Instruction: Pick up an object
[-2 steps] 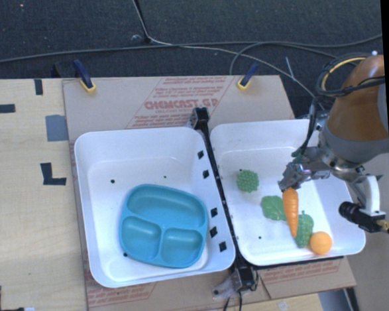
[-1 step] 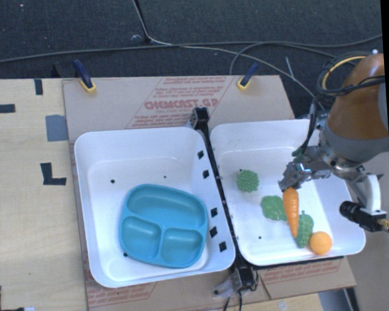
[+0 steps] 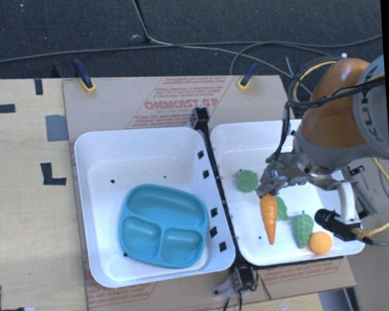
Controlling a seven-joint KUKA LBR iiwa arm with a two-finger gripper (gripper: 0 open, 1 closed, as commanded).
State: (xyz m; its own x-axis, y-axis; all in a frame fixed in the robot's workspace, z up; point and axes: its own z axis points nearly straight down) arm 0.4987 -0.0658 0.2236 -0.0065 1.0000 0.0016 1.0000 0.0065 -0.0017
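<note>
- Camera view, taken from above at a slant, is centred on two shallow white bins set side by side on a cardboard sheet (image 3: 177,99); the black divider (image 3: 213,183) between the bins is used below as the landmark.
- Left of the divider, the left bin (image 3: 91,192) is seen to hold a blue compartment tray (image 3: 163,225) with three sections, lying flat and near the divider.
- Right of the divider, the right bin (image 3: 246,138) is seen to hold several toy foods; a green bumpy toy (image 3: 247,180) lies closest to the divider's middle.
- An orange toy carrot (image 3: 269,218) is laid lengthwise just right of the divider, its tip pointing towards the near edge; a small green piece (image 3: 281,208) is touching its right side.
- Farther right of the divider, a green leafy toy (image 3: 302,229) is seen, with an orange ball (image 3: 320,243) just beside it at the bin's near right corner.
- The gripper (image 3: 271,183) is placed over the right bin, right of the divider, directly above the carrot's thick end and between it and the bumpy green toy; whether it is spread or pressed together cannot be told, and nothing is seen pinched in it.
- The arm (image 3: 338,115), grey with an orange band, is seen reaching in over the bin's far right side.
</note>
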